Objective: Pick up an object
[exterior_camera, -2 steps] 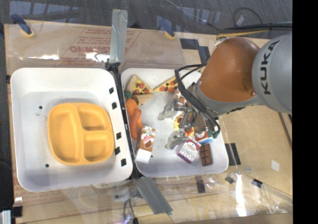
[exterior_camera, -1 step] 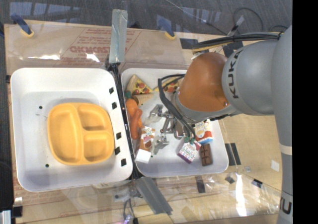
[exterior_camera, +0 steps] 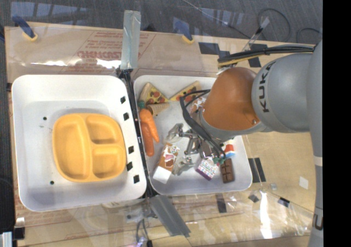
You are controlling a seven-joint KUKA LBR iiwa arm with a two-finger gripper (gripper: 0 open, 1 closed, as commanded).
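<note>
The arm (exterior_camera: 285,95) carries the black letters "KU" on its grey shell, cut off by the curve of the casing; the orange band (exterior_camera: 230,101) sits just below them and covers the upper right of the right bin (exterior_camera: 241,177). Faint red print runs across the taped sheet (exterior_camera: 101,49) behind the bins, too washed out to read. The small packets in the right bin have printed faces, but none of the writing is legible.

The gripper (exterior_camera: 184,143) hangs low over the middle of the right bin, metal parts pointing toward the left wall. Whether its fingers are spread or closed cannot be told, and nothing can be seen held.

In the right bin, a carrot (exterior_camera: 147,130) lies along the left wall, with a pizza slice (exterior_camera: 151,97) above it at the top left corner and a yellow wedge (exterior_camera: 185,92) near the band. An orange-and-white packet (exterior_camera: 168,159) lies just below the gripper, with a white block (exterior_camera: 162,174) at its lower end. A purple packet (exterior_camera: 207,169) and a brown bar (exterior_camera: 226,171) lie side by side toward the bottom right, under the black cables (exterior_camera: 205,139) that trail from the wrist. A red-and-blue piece (exterior_camera: 229,150) shows by the band's lower edge.

The left bin (exterior_camera: 33,98) holds a yellow tray (exterior_camera: 88,146) with 3 compartments, well apart from the gripper.
</note>
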